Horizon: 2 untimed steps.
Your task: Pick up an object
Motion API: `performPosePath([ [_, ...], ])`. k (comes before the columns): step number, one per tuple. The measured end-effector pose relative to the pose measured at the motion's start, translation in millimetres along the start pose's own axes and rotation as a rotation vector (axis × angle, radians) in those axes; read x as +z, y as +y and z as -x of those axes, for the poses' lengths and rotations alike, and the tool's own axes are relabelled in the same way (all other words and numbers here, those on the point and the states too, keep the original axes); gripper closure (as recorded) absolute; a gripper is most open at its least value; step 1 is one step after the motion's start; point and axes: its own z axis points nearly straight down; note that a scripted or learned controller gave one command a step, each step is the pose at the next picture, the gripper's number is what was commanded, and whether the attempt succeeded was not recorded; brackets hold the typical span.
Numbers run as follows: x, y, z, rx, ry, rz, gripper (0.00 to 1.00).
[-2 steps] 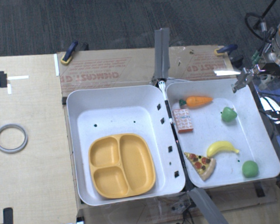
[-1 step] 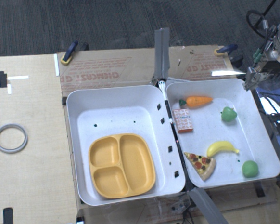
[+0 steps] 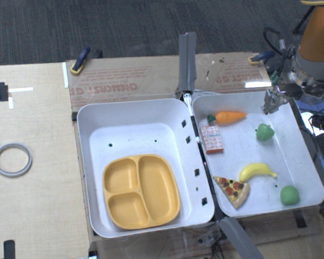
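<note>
The arm [image 3: 315, 30] enters at the upper right of the frame, its orange band topmost, wrist angled down-left. The gripper [image 3: 270, 105] hangs below, fingertips pointing downward.

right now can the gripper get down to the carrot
Probably yes. The gripper hovers at the right bin's far corner, and the carrot lies uncovered to its left, apart from the small box.

A grey roll of tape [image 3: 12, 160] lay on the pale wooden bench [image 3: 40, 219], far left of the tool. A blue-handled clamp [image 3: 80, 61] gripped the brown cardboard sheet [image 3: 125, 81], well to its left.
</note>
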Motion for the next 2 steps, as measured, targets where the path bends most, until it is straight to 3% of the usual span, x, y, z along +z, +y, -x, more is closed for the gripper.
performPosePath([
  [1,26.7,-21.3,-40.7,-0.1,0.0,-0.001,1.0],
  [2,108.8,-77.7,-69.0,-0.106,0.0,0.0,1.0],
])
